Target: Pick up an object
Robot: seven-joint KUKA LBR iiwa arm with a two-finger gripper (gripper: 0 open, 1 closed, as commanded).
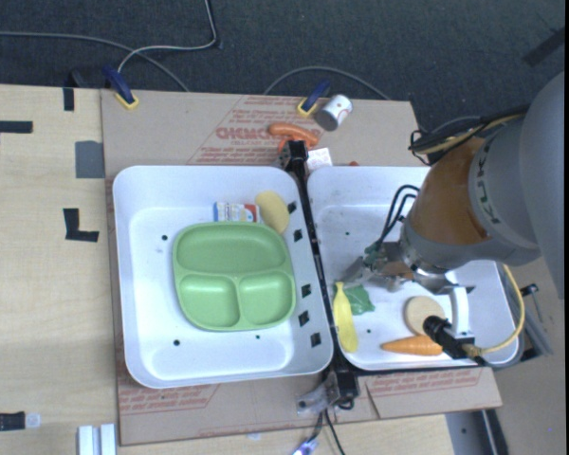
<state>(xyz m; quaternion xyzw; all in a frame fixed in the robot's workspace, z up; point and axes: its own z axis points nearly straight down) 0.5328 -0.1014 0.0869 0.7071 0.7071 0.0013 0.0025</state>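
I've got the gripper [375, 265] low in the right bin [398, 180], approach step, just above the green item [358, 299] beside the banana [344, 318]. Can't tell its state. Next: settle over one obj, e.g. carrot [411, 346], w/o wall contact.

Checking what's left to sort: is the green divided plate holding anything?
Empty. The green divided plate lies flat in the left bin, and all three compartments show bare green.
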